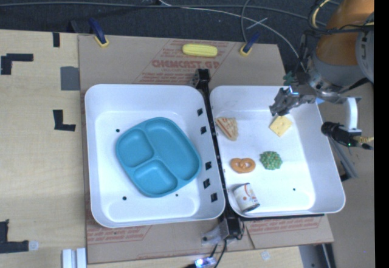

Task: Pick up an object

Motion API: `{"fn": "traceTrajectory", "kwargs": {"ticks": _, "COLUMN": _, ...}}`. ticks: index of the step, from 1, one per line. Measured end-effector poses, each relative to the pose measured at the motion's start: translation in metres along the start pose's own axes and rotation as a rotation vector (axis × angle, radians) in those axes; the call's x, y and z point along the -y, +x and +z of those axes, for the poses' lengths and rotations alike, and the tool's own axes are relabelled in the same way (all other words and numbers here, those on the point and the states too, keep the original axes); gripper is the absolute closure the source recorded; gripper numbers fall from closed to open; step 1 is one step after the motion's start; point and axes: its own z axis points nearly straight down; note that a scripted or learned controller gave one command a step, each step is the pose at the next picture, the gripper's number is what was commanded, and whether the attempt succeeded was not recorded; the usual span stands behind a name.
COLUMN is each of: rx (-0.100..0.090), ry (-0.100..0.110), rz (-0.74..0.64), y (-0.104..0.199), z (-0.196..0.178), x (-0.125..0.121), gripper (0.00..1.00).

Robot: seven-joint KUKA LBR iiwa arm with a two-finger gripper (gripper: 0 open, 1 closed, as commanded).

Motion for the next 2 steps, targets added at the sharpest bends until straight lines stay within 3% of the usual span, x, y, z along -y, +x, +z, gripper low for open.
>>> {"fn": "traceTrajectory", "kwargs": {"ticks": 1, "rx": 0.001, "ry": -0.001, "rz": 0.001, "y": -0.009, "z": -0.057, "x": -0.005, "gripper": 1.00}}
{"fn": "traceTrajectory", "kwargs": {"ticks": 2, "rx": -0.001, "ry": 0.007, "rz": -0.002, "y": 0.041, "z": -0.038, "x": 0.009, "gripper": 1.00}}
